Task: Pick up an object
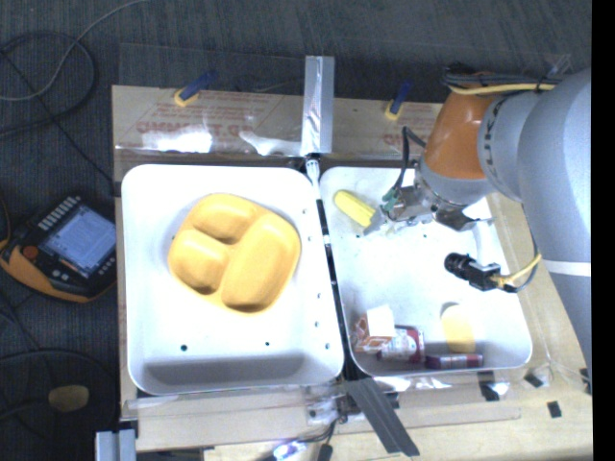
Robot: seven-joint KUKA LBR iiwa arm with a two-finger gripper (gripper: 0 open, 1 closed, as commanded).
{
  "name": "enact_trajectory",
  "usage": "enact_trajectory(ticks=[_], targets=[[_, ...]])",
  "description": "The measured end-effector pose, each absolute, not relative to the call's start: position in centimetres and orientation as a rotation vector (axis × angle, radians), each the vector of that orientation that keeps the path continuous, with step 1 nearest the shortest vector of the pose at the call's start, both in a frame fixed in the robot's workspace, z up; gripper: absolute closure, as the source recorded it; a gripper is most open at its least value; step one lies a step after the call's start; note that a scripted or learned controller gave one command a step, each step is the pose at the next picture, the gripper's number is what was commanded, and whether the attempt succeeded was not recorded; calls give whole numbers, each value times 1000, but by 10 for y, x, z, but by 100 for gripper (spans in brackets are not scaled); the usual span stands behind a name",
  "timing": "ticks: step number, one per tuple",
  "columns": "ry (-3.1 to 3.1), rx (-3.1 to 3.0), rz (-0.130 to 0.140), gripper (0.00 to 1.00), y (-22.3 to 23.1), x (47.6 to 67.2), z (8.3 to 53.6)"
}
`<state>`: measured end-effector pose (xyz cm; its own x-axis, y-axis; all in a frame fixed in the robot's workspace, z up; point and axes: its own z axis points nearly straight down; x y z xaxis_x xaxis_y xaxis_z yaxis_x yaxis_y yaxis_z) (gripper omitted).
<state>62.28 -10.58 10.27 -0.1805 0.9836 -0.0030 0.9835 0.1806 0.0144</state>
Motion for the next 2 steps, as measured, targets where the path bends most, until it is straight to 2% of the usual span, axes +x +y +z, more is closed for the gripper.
enact_trajectory(ticks=[1,2], targets=[[2218,2222,-5,100,-70,652,184],[2387,2024,7,100,-128,515,92]])
